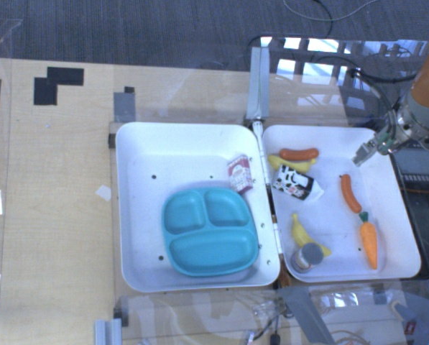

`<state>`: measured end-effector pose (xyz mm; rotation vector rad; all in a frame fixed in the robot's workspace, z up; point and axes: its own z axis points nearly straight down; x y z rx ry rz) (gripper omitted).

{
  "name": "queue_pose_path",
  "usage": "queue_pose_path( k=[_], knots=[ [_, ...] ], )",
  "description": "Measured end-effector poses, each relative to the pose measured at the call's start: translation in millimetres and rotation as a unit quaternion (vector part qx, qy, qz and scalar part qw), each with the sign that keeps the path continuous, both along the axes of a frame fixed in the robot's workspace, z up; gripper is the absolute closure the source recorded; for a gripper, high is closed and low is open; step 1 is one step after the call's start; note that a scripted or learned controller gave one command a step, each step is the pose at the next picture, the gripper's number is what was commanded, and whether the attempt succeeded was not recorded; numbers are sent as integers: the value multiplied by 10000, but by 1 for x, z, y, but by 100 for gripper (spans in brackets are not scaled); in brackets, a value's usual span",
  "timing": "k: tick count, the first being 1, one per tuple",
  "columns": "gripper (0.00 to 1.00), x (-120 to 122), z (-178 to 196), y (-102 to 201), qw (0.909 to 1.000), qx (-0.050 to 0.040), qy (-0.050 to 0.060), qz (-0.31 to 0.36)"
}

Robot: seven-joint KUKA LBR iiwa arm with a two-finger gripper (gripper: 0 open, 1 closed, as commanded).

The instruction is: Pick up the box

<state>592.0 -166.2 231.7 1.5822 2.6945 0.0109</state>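
A: Item one, left bin (139,192)?
B: White, shallow. Holds a blue divided plate (210,232) toward the near side, and a small red and white packet (240,174) by the right wall, just beyond the plate's far corner.

A: Item two, right bin (408,254)?
B: White, shallow. Contents: the box (295,182), black and white, cow-patterned, lying tilted in the far left part, next to the divider. A yellow banana piece (277,162) touches its far side; a sausage (299,154) lies just beyond that. A second sausage (351,193) sits toward the right, a carrot (369,243) near it on the near side. A yellow piece (300,230) and a small grey-topped can (307,256) rest at the near left corner.

A: Item three, the tool?
B: Gripper (365,153) at the far right edge of the right bin, well apart from the box, nothing visibly in it. Whether it is spread or closed, I cannot tell.
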Motion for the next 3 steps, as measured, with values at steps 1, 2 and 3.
queue_pose_path(
  k=[1,2,3],
  knots=[
    [100,-64,61,-40,9980,3,41,-630],
    [100,-20,174,-16,9979,8,36,-639],
    [100,56,131,37,9551,39,55,-2961]
  ],
)
